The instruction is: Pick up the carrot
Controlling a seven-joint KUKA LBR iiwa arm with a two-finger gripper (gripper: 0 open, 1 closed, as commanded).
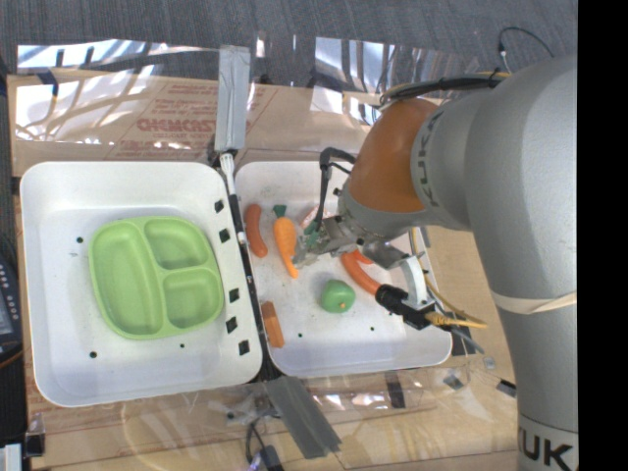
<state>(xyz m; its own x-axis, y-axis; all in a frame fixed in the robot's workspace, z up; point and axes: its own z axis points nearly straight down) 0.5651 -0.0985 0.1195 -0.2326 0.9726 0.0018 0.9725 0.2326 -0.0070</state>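
Observation:
The carrot (286,241) is orange with a small green top and lies lengthwise in the left part of the right bin (392,353). My gripper (310,242) hangs low just to the carrot's right, close against its middle. The grey arm with its orange band (397,160) reaches in from the right and hides the bin's far right part. I cannot see the carrot between the gripper's tips.
A reddish sausage (255,230) lies left of the carrot. A second orange-red piece (360,272) and a green apple (338,295) lie right of it, and a small brown piece (272,324) sits near the front left. The left bin (59,341) holds a green divided plate (157,275).

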